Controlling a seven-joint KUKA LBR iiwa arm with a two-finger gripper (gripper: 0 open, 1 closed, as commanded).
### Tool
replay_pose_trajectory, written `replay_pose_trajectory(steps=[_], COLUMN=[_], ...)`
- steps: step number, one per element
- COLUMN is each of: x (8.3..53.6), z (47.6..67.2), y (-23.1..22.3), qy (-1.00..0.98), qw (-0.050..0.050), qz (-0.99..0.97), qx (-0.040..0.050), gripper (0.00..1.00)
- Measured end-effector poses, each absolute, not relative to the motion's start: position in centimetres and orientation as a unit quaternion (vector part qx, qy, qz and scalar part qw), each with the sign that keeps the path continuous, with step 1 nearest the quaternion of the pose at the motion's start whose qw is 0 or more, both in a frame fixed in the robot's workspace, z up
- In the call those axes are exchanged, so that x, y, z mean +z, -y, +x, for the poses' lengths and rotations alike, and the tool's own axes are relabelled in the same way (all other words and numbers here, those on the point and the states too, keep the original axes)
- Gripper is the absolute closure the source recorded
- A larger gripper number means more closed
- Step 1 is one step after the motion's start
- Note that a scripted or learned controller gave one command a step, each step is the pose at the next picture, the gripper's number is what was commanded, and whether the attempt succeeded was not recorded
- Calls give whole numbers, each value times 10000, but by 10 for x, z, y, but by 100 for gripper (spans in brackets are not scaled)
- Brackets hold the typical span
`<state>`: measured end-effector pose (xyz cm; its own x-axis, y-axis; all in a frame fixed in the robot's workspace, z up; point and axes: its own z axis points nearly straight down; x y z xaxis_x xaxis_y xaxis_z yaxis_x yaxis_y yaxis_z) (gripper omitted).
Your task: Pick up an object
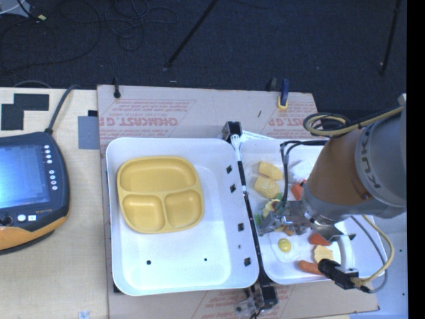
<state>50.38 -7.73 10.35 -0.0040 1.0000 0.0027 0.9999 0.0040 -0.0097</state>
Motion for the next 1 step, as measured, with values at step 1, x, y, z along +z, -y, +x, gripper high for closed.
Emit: replay_pose_trajectory(steps=[1], x=[89], z=[526], y=[85], qy=[7055], qw=[-13], qz=[-7087], qx=[15], gripper=[0])
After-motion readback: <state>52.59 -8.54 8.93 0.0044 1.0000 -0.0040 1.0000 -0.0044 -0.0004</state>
